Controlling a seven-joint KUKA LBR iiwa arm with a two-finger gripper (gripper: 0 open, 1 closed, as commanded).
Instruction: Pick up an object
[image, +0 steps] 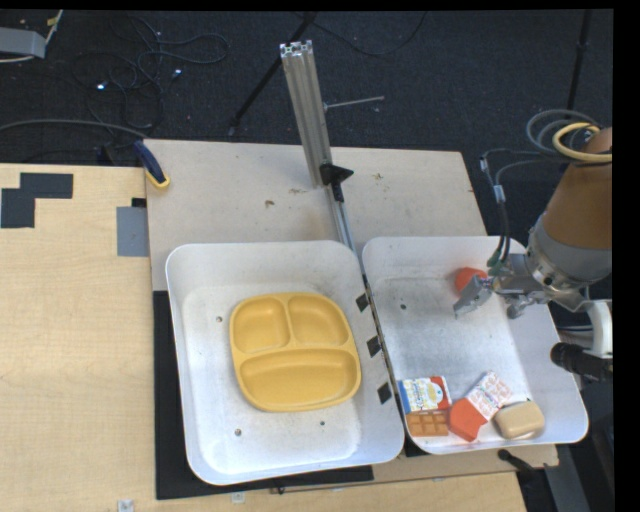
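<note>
Even, fairly bright light falls from above on the two white bins (200, 300), which look washed out but keep their faint scuffs. Shadows are soft and short, hugging the yellow plate (295, 350) and the small items. The floor (150, 70) behind the pale surface (240, 180) is dim, nearly black. The whole picture is a little soft and grainy, and the claw (490, 295) looks slightly smeared.

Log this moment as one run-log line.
hand over right bin | beside red object | grasp unconfirmed | yellow plate in left bin
</note>
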